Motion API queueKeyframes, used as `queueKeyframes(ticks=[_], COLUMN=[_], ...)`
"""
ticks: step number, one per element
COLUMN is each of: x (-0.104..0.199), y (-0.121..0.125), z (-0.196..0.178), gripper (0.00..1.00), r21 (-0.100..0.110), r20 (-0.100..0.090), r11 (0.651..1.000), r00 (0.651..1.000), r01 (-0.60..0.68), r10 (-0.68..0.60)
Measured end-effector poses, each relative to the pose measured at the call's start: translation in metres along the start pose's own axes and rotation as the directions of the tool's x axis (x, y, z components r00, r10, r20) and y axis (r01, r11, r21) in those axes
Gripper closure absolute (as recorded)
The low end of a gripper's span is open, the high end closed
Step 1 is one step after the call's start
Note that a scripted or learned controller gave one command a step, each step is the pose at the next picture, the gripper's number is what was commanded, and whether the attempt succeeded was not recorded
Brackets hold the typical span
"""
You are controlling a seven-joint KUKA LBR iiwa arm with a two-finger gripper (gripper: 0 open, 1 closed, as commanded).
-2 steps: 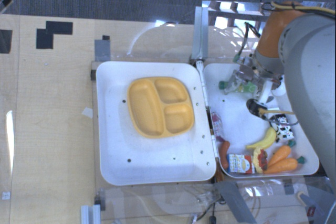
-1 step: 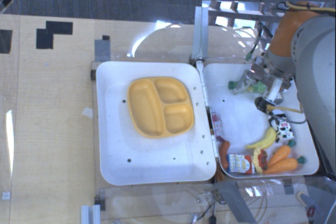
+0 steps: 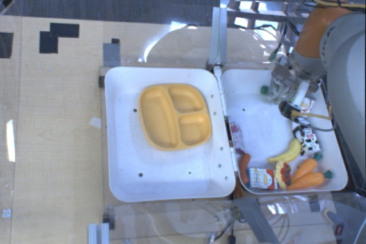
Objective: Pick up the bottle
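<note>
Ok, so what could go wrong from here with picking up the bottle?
1. What looks like the bottle lies flat against the right bin's left wall. The gripper, at the bin's far right corner, might strike that wall or get a poor pinch there.
2. A small green thing sits right beside the gripper and could be grabbed instead.

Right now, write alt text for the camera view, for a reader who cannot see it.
A grey robot arm's gripper hangs over the far end of the right bin, away from the toy food at its near edge: a banana, carrots and a small carton. The left bin holds a yellow divided plate.
</note>
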State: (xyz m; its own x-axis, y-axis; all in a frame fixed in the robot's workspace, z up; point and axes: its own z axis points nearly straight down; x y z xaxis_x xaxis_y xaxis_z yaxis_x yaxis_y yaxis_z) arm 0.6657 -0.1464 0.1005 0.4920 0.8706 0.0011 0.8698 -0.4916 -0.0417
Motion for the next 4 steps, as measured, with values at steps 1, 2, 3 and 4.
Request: queueKeyframes(ticks=[1, 2, 3, 4], x=[-0.014, -0.01, -0.01, 0.034], y=[0.008, 0.008, 0.008, -0.064], z=[0.013, -0.086, -0.086, -0.211], gripper=[1.0, 1.0, 0.0, 0.0], r21=[-0.014, -0.049, -0.049, -0.048], r20=[0.005, -0.001, -0.001, -0.005], r11=[0.999, 0.999, 0.999, 0.997], r00=[0.999, 1.0, 1.0, 0.998], r01=[0.049, 0.007, 0.007, -0.055], r10=[-0.049, -0.007, -0.007, 0.055])
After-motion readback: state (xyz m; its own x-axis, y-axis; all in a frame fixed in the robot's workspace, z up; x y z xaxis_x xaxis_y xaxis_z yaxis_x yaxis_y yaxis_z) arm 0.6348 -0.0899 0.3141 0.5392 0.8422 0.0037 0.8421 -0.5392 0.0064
